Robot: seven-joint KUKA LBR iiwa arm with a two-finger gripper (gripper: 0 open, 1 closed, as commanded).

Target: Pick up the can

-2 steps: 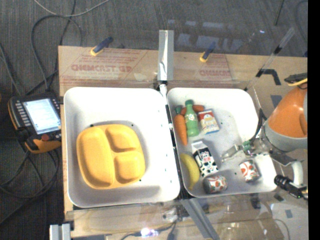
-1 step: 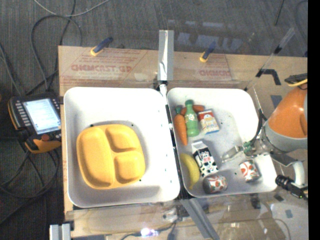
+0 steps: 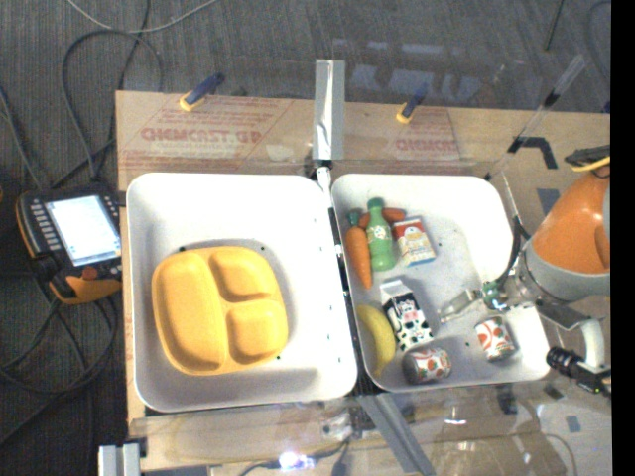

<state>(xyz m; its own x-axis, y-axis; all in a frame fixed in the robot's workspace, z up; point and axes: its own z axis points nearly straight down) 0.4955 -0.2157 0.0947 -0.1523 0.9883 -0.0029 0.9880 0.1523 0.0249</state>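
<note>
The can (image 3: 493, 338) lies on its side in the right bin (image 3: 466, 191), just under the gripper (image 3: 474, 300) (spread wide, holding nothing), which should drop straight down and squeeze.

The two bins, the left bin (image 3: 139, 266) and the right bin (image 3: 466, 191), are plain white. In the left one lies a divided tray (image 3: 220, 308) of even yellow. The right one holds a carrot (image 3: 358, 254) in orange, a bottle (image 3: 380, 238) in green with a paler label, a small carton (image 3: 413, 240) in red and white with a blue edge, and a milk carton (image 3: 406, 317) patched black and white like a cow. The banana (image 3: 376, 334) is yellow. Two cans, one can (image 3: 427, 365) and another can (image 3: 493, 338), are white with red marks, perhaps tomatoes. The arm (image 3: 573, 241) is grey with an orange band. The bench (image 3: 238, 137) is brown cardboard with faded red print.
</note>
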